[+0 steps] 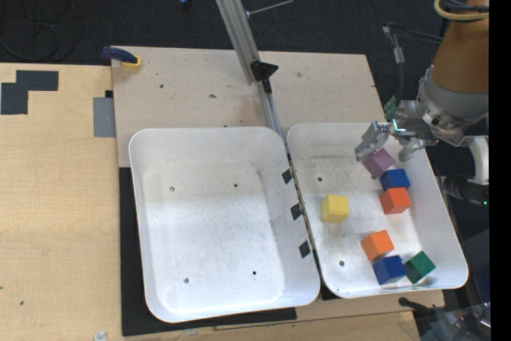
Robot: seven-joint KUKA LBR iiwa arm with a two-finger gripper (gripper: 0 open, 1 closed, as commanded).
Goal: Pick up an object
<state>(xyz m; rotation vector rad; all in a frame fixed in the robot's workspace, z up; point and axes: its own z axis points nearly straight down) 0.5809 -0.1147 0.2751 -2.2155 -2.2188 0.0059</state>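
In the right bin (319, 141), my gripper (389, 146) hangs over the far right part with its fingers spread open. A purple block (378, 163) lies tilted just below the fingertips, with nothing clamped between them. Close by it sit a blue cube (395, 179) and a red-orange cube (394, 200). Near the bin's middle is a yellow cube (335, 208). At the near right corner lie an orange cube (377, 243), a second blue cube (388, 269) and a green cube (420, 266).
The left bin (152, 172) adjoins the right one, with black clips (295, 211) along the shared rim. A slanted aluminium post (235, 16) rises behind the bins. The arm's orange band (465, 52) stands at the far right.
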